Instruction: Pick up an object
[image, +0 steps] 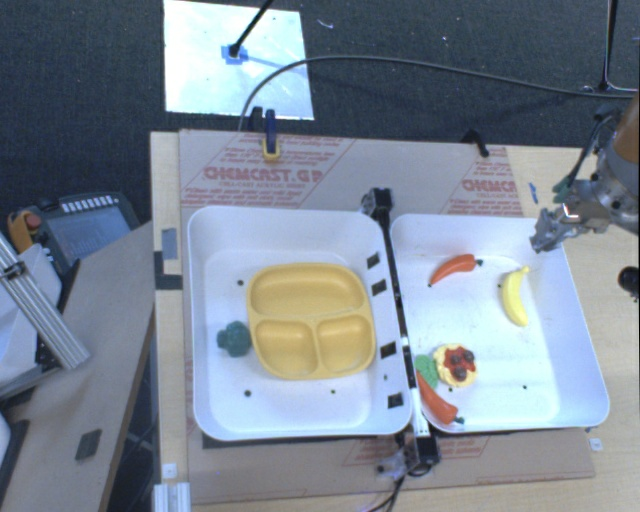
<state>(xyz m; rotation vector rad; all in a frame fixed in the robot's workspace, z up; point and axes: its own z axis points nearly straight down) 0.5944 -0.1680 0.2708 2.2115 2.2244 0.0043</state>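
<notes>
In the right bin (560, 400) lie an orange-red chili pepper (455, 267), a yellow banana (514, 296), a small round pizza-like toy with red dots (456, 365) and an orange carrot with a green top (433, 395). The left bin (205, 300) holds a yellow divided tray (305, 320) and a green broccoli piece (234, 339) beside it. My gripper (549, 237) hangs at the right bin's far right corner, above and to the right of the banana, apart from every object.
A black divider with clips (388, 300) runs between the two bins. A teach pendant (85, 230) and an aluminium rail (40, 310) sit at the left. A cable (450, 70) crosses the dark floor behind the bench.
</notes>
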